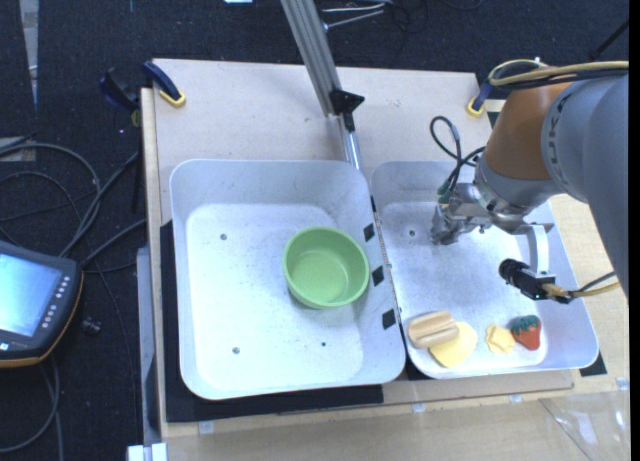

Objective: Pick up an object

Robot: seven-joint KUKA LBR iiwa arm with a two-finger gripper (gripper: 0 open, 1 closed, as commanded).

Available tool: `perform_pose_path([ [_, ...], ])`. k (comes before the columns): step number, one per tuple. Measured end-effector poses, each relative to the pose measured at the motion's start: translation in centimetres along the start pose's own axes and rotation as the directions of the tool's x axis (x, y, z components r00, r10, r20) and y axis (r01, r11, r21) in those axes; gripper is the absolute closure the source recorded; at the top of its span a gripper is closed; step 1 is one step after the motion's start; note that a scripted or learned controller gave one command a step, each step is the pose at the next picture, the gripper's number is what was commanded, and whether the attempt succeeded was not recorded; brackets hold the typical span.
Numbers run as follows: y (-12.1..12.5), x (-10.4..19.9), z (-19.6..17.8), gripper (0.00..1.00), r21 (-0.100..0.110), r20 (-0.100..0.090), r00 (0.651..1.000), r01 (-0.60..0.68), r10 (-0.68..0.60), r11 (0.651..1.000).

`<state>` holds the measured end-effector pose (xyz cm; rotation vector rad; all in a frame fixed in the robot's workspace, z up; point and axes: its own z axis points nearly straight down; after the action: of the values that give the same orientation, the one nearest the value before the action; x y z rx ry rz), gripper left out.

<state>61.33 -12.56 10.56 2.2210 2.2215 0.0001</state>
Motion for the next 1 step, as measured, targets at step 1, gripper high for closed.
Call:
perform_pose_path([
  [1,0.75,-0.8,-5.45,1.0,-0.005,0.001,1.0,0.0,0.0,1.0],
])
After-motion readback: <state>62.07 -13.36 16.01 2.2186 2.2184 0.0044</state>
